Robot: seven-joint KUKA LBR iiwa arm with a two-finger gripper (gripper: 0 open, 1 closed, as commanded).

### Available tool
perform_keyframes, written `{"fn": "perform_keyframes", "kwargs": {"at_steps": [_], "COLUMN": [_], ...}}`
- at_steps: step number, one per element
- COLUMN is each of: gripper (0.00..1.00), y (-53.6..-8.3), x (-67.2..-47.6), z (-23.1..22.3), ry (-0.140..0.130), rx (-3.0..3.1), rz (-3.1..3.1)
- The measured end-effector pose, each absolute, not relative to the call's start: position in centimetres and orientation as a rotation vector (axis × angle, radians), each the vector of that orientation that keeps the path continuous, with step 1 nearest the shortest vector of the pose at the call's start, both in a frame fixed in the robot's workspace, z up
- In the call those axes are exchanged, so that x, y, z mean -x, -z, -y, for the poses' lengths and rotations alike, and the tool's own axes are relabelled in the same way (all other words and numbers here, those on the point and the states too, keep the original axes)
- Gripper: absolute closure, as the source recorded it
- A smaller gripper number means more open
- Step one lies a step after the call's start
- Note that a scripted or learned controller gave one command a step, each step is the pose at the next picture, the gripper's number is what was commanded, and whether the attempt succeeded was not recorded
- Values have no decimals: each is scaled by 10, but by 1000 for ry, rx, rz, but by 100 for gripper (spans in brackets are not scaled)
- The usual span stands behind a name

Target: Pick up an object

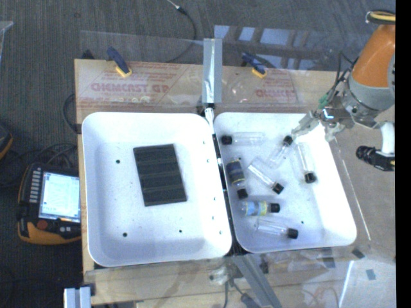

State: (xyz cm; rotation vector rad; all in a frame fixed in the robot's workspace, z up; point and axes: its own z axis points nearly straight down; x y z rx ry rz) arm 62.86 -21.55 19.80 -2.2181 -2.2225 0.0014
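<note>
The right bin holds several clear vials with black caps. One vial lies near the back left, another sits tilted near the back middle, and a third lies by the right wall. A dark vial rests along the left wall, and a vial with a blue and yellow band lies below it. My gripper hangs over the bin's back right corner, just right of the tilted vial. Nothing shows in its grasp.
A black ribbed slab lies flat in the left bin. Two more vials lie in the right bin's middle and front. Clamps hold a clear sheet behind the bins. A pendant sits on the floor at the left.
</note>
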Motion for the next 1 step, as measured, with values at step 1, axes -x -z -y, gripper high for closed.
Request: {"fn": "perform_keyframes", "kwargs": {"at_steps": [1], "gripper": [0], "y": [-103], "x": [-633], "z": [178], "ry": [12], "rx": [2136], "rz": [2312]}}
